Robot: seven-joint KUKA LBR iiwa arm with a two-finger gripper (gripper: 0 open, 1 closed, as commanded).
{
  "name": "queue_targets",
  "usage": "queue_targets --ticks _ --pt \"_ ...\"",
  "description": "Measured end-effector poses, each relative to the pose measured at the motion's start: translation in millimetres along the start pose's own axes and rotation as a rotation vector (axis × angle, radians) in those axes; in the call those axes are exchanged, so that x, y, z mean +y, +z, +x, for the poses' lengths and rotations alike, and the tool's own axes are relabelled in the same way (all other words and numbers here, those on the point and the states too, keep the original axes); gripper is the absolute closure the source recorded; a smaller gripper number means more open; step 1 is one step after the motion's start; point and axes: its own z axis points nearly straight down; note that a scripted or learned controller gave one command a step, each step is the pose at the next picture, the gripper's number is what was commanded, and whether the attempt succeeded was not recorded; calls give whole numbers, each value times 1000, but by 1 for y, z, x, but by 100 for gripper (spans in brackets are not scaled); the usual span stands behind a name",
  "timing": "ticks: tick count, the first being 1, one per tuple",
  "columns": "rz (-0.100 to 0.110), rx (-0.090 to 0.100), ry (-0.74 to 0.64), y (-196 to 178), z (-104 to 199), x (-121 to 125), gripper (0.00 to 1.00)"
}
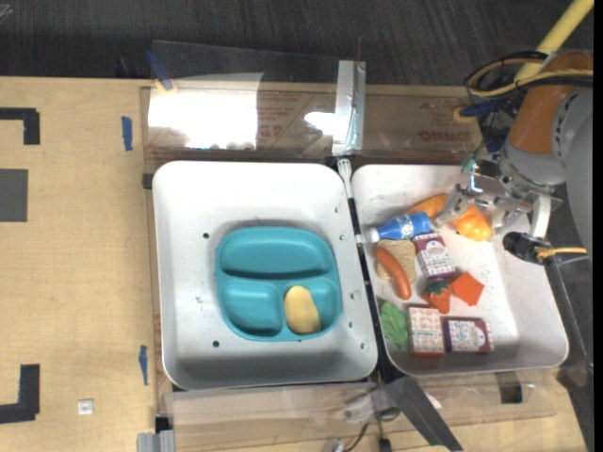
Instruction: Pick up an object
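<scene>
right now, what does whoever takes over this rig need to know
Claw: low at the right bin's far end, at the orange piece; a grip cannot be confirmed.
Right bin: blue bottle, sausage, cartons, green and red pieces.
Left bin: teal tray holding a yellow potato.
Done: nothing visibly lifted.
Left: secure one object, raise it.

Teal tray [247,301], yellow potato [301,310], white bins [179,252], orange carrot [430,204], blue bottle [401,226].

Glossy white plastic bins [188,252], matt teal plastic tray [273,252]
</scene>
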Motion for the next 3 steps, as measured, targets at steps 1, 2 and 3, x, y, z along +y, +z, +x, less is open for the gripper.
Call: queue_targets --ticks 1,2,3 --pt "8 -3 -5 -5 1 -1 100" --pt "-34 -22 -214 0 13 7 100" --pt "-35 -30 -273 0 14 6 100"
